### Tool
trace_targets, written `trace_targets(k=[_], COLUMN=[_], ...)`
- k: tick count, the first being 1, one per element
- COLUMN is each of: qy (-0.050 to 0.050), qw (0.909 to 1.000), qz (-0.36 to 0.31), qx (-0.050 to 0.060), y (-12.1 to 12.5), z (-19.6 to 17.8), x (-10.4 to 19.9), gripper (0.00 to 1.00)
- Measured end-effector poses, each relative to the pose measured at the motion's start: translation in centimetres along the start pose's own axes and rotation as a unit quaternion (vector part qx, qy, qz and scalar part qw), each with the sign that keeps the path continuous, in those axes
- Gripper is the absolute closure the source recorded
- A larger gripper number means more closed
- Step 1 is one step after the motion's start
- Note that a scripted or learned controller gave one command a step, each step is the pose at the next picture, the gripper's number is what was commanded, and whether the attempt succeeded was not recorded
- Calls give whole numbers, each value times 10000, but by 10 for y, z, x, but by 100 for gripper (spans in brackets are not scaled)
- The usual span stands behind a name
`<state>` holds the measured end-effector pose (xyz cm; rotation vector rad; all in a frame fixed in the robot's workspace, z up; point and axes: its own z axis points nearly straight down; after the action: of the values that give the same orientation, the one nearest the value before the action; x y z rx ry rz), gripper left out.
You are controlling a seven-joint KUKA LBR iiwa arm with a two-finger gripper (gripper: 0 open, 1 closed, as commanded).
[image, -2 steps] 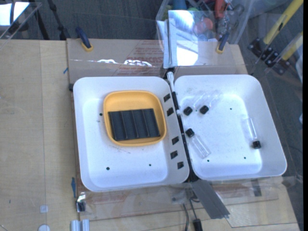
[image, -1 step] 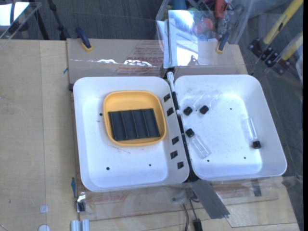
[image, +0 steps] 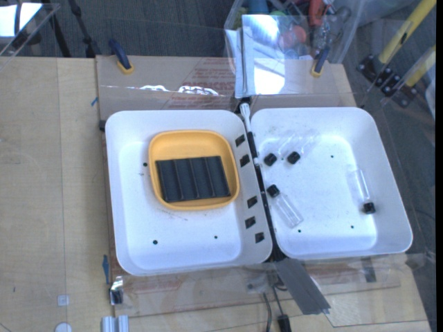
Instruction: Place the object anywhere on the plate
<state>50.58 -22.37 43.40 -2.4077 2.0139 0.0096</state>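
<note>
A yellow squarish plate (image: 160,146) sits in the left white bin (image: 180,244), toward its back. A black ribbed rectangular object (image: 192,178) lies flat on the plate, covering most of its floor. In the right white bin (image: 332,235) lie several clear vials with black caps: two near the back left (image: 270,159) (image: 293,158), one by the divider (image: 284,206), and one at the right side (image: 360,187).
Black clips line the divider (image: 250,185) between the bins. A clear box of assorted items (image: 297,12) stands behind the right bin. Clamps (image: 123,61) (image: 318,62) hold the clear sheet at the back. Bare wooden bench (image: 48,185) stretches to the left.
</note>
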Motion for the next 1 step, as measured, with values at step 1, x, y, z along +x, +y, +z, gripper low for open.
trace_targets(k=[1], qy=[16], qw=[9869], qz=[-1614], qx=[27], y=[-33], z=[0], x=[-2], gripper=[100])
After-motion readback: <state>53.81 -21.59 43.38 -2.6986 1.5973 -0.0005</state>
